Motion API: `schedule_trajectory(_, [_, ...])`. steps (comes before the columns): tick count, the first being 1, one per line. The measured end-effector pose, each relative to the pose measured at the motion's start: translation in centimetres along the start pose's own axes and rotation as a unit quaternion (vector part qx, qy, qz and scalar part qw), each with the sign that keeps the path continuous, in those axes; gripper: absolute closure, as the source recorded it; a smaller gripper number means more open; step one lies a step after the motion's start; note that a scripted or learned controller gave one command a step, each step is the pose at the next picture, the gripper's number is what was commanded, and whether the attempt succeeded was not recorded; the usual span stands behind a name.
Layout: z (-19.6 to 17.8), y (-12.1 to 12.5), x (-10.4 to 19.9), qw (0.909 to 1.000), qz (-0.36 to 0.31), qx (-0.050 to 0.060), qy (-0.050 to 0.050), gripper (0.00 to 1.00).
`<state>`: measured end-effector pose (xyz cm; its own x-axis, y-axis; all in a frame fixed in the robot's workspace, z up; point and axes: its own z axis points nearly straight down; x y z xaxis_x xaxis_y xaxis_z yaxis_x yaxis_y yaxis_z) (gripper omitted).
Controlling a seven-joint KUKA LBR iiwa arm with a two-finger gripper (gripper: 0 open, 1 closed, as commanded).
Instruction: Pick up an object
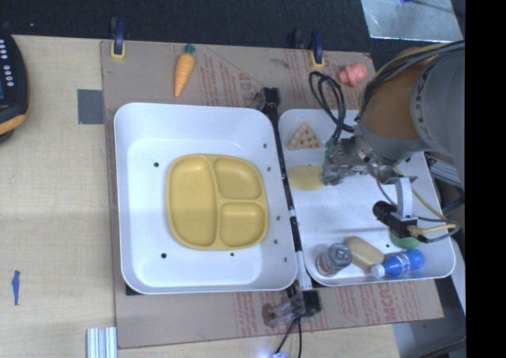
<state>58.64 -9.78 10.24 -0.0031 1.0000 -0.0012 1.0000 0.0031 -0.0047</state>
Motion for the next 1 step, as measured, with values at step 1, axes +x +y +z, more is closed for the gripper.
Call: schedule_trajectory(1, [-9.57,0.48,8.39,1.0,-0.005,-0.006,0.002,1.0])
